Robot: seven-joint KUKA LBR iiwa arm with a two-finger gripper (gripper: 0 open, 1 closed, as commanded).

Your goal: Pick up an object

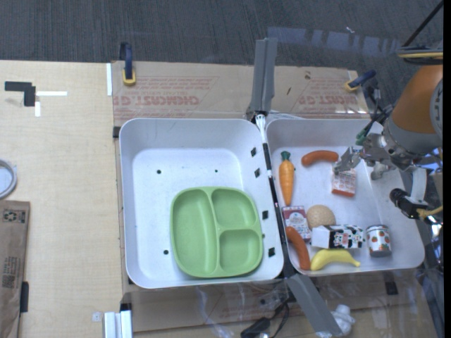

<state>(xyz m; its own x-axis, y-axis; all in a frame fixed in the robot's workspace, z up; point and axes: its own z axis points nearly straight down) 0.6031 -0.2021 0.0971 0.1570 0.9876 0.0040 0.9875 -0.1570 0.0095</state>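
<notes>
My gripper [347, 164] hangs over the right bin [409, 259], near its back right part. Directly under its tip lies a small red and white packet [344, 184]; whether they touch I cannot tell. An orange sausage [319, 158] lies just left of the gripper, with a carrot [286, 177] further left. Along the bin's front are a red strawberry box [296, 220], a bread bun [321, 215], a cow-patterned carton [340, 238], a small can [379, 240], a banana [335, 259] and a red sausage [299, 248].
The left bin [141, 189] holds a green divided plate [217, 231] at its front right. The arm, with its orange band [417, 108], comes in over the right bin's far right edge. A dark cable [407, 204] loops by that wall.
</notes>
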